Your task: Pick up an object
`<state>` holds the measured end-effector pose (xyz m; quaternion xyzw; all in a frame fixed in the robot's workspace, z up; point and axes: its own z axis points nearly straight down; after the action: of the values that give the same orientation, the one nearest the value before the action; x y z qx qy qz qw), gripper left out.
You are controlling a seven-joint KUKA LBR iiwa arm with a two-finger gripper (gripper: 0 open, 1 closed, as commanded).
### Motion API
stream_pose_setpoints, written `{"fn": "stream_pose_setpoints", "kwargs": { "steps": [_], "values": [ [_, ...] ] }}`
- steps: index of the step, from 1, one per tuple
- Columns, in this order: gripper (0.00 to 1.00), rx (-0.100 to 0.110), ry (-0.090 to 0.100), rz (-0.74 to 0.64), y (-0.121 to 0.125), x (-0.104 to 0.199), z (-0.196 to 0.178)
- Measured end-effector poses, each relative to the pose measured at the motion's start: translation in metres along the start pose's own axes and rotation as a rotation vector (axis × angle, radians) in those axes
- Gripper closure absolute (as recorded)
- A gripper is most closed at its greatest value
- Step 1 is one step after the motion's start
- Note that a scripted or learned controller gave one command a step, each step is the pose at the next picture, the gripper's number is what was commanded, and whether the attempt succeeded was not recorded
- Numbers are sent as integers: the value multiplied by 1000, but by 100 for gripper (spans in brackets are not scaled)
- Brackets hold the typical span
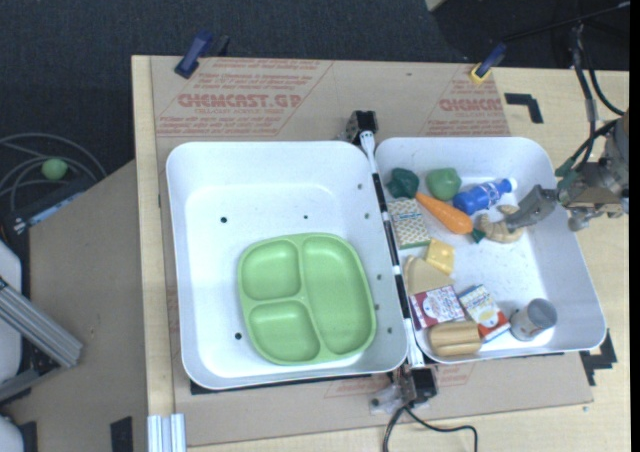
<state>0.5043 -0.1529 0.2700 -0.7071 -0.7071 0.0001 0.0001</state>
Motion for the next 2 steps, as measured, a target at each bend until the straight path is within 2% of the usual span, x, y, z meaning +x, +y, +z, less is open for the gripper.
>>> {"fn": "stream_pose_setpoints", "kwargs": {
  "steps": [1,2],
  "values": [
    [0,3,1,-1,40,34,120],
    [0,-9,-1,0,116,57,181]
  ]
}}
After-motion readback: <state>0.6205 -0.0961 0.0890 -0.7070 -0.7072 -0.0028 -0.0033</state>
